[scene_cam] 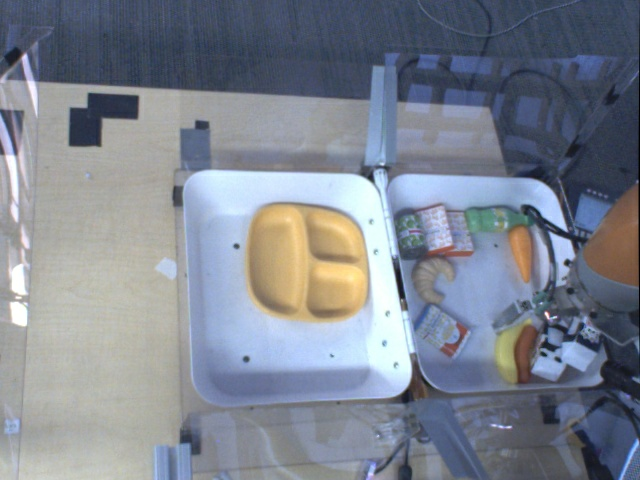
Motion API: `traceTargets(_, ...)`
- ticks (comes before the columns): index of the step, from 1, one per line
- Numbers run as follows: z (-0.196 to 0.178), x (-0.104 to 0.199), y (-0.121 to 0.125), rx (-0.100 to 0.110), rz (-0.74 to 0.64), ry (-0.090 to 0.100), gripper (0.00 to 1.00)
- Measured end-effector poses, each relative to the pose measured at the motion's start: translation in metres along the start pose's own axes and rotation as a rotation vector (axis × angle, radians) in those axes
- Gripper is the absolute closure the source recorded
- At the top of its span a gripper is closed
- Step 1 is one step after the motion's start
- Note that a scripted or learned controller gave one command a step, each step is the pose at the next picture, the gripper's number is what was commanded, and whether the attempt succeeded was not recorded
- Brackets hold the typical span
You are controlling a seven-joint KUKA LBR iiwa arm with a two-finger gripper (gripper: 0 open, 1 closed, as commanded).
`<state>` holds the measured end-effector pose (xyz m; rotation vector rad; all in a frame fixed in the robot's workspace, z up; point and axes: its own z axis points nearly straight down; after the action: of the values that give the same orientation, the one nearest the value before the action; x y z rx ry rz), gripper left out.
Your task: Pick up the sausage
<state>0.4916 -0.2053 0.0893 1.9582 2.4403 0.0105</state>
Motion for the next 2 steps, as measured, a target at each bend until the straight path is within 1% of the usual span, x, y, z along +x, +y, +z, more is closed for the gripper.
traceTargets(1,0.000,0.000,0.000,0.000,0.000,0.000,0.00)
traceTargets(2,0.000,0.017,0.003,0.002,0.270,-0.002,0.00)
